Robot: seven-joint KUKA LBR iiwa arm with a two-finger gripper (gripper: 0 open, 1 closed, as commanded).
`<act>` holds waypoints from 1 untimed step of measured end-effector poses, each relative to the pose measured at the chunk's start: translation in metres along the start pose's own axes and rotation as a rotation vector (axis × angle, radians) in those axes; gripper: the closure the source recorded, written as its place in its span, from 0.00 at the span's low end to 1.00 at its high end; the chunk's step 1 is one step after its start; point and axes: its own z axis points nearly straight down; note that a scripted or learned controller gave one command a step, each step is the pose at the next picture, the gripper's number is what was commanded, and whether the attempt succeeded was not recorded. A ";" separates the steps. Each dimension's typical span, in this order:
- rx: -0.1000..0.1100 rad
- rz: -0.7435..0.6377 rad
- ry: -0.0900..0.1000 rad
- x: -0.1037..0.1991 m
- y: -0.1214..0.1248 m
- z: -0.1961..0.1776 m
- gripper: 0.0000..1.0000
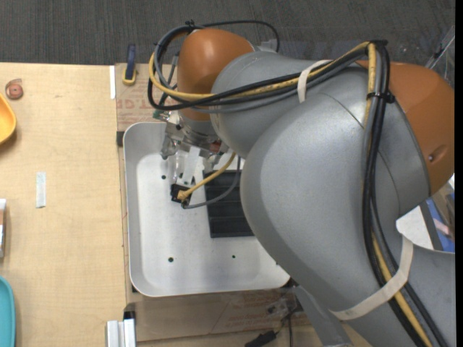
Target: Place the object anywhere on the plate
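My gripper (176, 156) hangs low over the far left part of a white bin (130, 223), just inside its back wall. The grey arm with its orange band covers most of the bin's right side. A black, ribbed, flat rectangular slab (230, 214) lies on the bin floor to the right of the gripper, partly hidden under the arm. I cannot make out anything held at the gripper.
Left of the bin is a bare wooden bench top (65, 251). On it lie an orange dish edge (6, 121), a small reddish disc (13, 89), a small white strip (40, 190) and a teal rim (6, 313). A blue clip (131, 53) sits behind the bin.
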 end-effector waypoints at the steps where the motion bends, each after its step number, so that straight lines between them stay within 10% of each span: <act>1: 0.003 -0.001 -0.005 -0.001 -0.001 -0.008 1.00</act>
